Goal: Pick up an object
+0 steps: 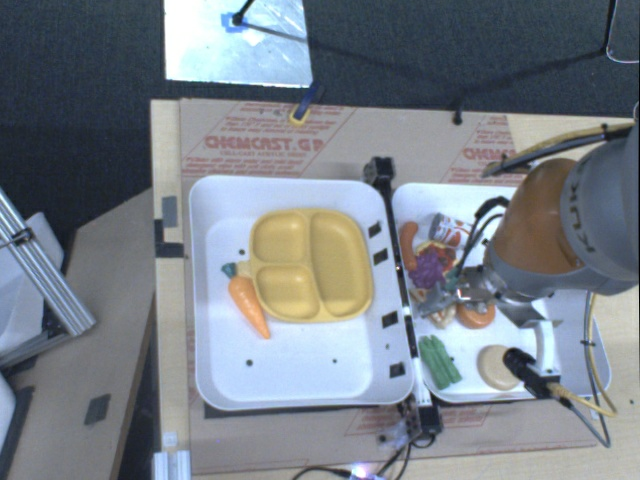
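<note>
a dark carpeted floor [80, 88] surrounds the pale wooden bench [120, 268]. a printed cardboard sheet [330, 138] covers the bench top. beyond the bench's far edge a shiny metal plate [235, 28] lies on the carpet. aluminium rails [35, 278] stand off the bench's left edge.

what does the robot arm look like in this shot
The arm is bulky and rounded, grey with a wide orange band above the wrist. Black cables loop along its side. The gripper is a small metallic grey assembly at the arm's end.
</note>
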